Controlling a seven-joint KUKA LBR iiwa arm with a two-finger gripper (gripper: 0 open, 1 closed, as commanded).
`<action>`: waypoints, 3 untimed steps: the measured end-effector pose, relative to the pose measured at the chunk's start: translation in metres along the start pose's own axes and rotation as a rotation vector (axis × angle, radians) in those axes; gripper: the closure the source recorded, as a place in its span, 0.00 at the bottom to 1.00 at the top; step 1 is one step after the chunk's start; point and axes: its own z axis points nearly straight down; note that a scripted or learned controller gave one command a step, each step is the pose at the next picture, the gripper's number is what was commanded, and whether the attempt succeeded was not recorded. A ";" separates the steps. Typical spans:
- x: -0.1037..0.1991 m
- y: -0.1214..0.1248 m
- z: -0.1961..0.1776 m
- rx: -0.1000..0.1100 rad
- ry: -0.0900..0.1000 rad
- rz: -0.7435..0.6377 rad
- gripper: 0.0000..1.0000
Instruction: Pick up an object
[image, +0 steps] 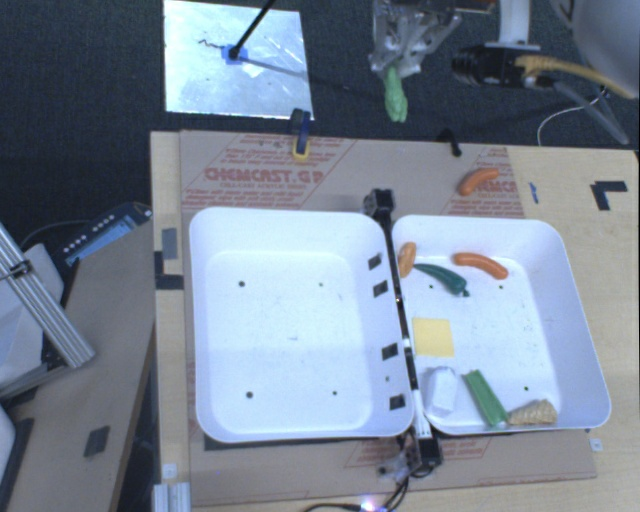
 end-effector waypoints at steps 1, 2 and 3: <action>0.048 0.006 0.117 0.013 0.001 -0.012 1.00; 0.074 -0.029 -0.009 -0.012 0.008 -0.014 1.00; -0.013 -0.004 0.000 0.000 -0.001 0.001 1.00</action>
